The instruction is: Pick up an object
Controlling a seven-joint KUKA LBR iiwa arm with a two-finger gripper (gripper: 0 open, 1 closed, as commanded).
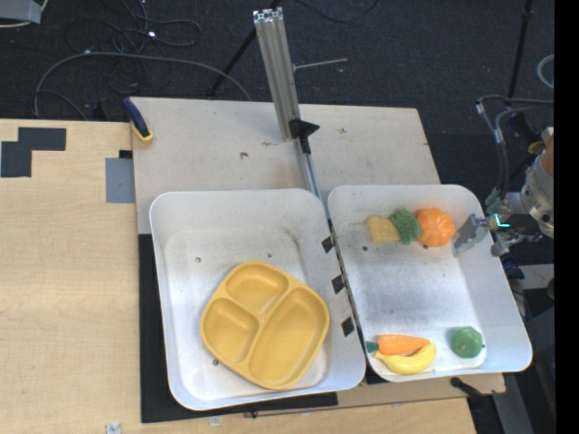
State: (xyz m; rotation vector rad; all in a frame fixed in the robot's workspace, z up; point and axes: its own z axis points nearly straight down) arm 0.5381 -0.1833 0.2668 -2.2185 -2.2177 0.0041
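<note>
No legible labels. Bench (pixel 362 143) carries 2 white bins. Left bin (pixel 181 242): 1 yellow divided tray (pixel 264 324). Right bin (pixel 425 287), landmark: 6 toy foods, i.e. yellow piece (pixel 383 230), green piece (pixel 406 226) and orange (pixel 435 227) at far side; carrot (pixel 402 344), banana (pixel 409 361) and lime (pixel 467 341) at near side. End effector (pixel 472 233) at right rim beside orange; released or clenched, cannot tell.

You've got two white bins (pixel 181 233), a yellow sectioned tray (pixel 264 324), an orange fruit (pixel 436 226), green broccoli (pixel 406 225), a pale yellow piece (pixel 382 230), an orange carrot (pixel 402 343), a yellow banana (pixel 409 361), a green lime (pixel 467 341), and a beige desk (pixel 63 287).
</note>
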